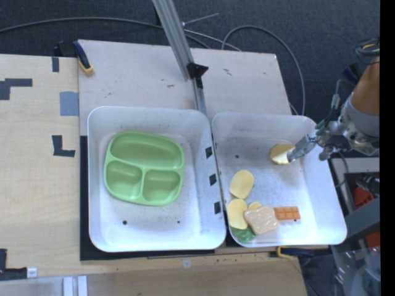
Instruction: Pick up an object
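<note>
My gripper (312, 151) hangs over the right edge of the right bin (321, 227), open, with nothing between its fingers. Its left fingertip (300, 149) touches or nearly touches a round yellow piece (279, 154) lying at the bin's upper right. Lower in the same bin lie a yellow oval piece (242, 183), a second yellow piece (236, 213), a beige toast slice (261, 219) and a small orange wafer (286, 213). A bit of a green item (244, 234) peeks out under the toast.
The left bin (102, 227) holds a green divided plate (145, 168). A metal pole (176, 32) slants down to the bins' shared wall. Cables (259, 32) loop behind the right bin. A clamp (82, 55) sits at the bench's back left.
</note>
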Robot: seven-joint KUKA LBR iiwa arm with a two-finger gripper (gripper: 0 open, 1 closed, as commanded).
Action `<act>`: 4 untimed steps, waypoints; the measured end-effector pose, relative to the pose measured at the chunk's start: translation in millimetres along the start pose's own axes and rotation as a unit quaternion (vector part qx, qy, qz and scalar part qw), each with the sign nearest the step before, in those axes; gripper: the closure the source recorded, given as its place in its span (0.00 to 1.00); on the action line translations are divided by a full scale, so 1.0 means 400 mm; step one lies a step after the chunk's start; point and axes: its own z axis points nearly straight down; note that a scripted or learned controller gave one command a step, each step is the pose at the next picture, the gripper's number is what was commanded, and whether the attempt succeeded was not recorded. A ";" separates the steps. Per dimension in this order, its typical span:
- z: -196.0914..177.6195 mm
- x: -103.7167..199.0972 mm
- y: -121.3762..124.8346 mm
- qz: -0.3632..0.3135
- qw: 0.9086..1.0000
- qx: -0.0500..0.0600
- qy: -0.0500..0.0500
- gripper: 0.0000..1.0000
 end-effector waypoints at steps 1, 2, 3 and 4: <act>0.000 0.000 0.000 0.000 1.000 0.000 0.000 0.00; 0.139 -0.023 0.003 0.001 1.000 0.003 0.000 0.00; 0.249 -0.027 0.000 0.001 1.000 0.002 0.000 0.00; 0.330 -0.027 0.001 0.000 1.000 0.000 -0.001 0.00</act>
